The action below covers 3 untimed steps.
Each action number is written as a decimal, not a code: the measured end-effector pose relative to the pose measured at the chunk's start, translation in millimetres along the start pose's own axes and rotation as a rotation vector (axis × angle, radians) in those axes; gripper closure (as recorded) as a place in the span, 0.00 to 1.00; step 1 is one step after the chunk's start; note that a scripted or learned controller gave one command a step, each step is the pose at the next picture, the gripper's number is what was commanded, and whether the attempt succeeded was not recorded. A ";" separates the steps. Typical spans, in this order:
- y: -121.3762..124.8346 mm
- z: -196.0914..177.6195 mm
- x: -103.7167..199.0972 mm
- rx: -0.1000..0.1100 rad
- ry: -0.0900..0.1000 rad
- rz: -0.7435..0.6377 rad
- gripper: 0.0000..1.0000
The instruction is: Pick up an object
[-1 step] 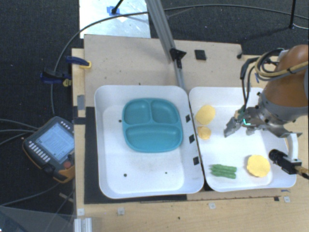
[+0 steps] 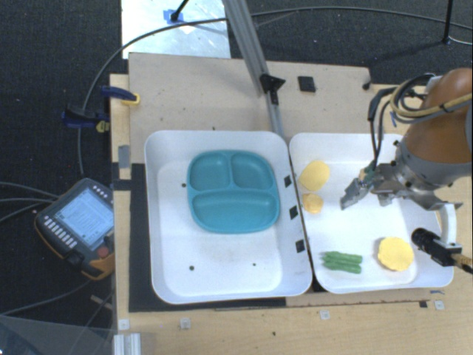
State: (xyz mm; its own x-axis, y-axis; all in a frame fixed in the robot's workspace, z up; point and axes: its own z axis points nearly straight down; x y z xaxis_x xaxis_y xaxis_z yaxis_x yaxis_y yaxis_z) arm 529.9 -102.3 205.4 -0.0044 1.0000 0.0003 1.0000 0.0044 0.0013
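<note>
The right bin (image 2: 336, 145) holds a large yellow round piece (image 2: 315, 174) near its left wall, with a smaller yellow piece (image 2: 312, 204) just below it. A green bean bundle (image 2: 343, 261) lies near the front, and a yellow disc (image 2: 395, 254) sits at the front right. My gripper (image 2: 355, 194) hangs over the middle of this bin, right of the two yellow pieces, pointing left. Nothing shows between its fingers.
The left bin (image 2: 166, 220) carries a teal divided plate (image 2: 233, 191). A grey pole (image 2: 247, 35) slants over the bench's back edge. A pendant (image 2: 77, 224) lies off the bench at the left. Cables loop above my wrist at the right.
</note>
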 end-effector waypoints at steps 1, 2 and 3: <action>-10.3 52.9 2.1 0.004 0.000 0.003 0.00; -19.4 109.0 -2.0 0.004 0.000 0.004 0.00; -17.1 117.2 -2.8 -0.003 0.000 0.004 0.00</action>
State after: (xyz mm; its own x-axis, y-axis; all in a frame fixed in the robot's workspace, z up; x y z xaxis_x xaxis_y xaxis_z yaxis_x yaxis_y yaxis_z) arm 513.0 -105.2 88.2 -0.0007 1.0000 0.0005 1.0000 0.0007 0.0039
